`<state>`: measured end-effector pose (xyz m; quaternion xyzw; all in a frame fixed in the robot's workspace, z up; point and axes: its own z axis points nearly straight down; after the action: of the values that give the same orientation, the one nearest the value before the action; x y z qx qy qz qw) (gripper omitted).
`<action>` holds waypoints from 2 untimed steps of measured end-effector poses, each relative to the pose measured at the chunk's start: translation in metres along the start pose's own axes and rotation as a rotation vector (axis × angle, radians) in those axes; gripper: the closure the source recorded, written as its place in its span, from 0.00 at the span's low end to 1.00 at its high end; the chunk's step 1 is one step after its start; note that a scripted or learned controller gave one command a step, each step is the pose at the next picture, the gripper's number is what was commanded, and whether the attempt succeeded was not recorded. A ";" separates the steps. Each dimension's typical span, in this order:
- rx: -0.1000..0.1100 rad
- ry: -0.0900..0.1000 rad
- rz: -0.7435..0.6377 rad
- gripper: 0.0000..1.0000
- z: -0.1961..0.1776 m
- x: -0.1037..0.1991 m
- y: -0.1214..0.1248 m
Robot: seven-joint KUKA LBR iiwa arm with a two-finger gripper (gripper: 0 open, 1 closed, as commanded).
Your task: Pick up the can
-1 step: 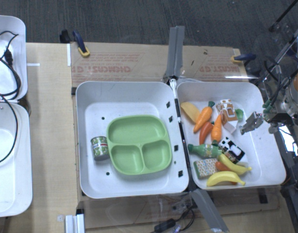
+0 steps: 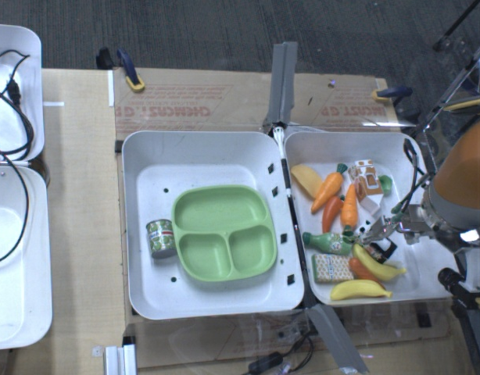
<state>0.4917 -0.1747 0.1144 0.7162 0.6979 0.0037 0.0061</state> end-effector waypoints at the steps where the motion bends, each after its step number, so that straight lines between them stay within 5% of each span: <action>1: 0.009 0.001 0.010 0.00 0.022 0.020 0.109; 2: 0.015 -0.001 0.304 0.00 -0.035 0.048 0.144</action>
<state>0.6366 -0.1308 0.1508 0.8138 0.5812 -0.0011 0.0003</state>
